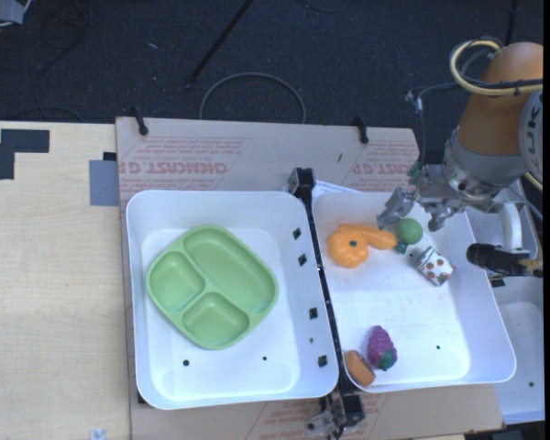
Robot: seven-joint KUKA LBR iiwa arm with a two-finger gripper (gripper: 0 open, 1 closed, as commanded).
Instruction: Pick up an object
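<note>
The grey two-finger gripper hangs spread wide over the small round green toy, apparently lining up a grasp.

Glossy white plastic bins, a smooth matt green plastic tray, on brown cardboard and pale wood surface.

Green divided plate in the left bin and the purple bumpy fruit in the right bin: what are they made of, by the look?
Green divided plate: looks like moulded plastic, smooth and slightly glossy, uniform colour, rounded compartment ridges. Purple bumpy grape-like fruit: probably a plastic or rubber toy, with an even saturated colour and moulded knobs; which of the two the view leaves open.
</note>
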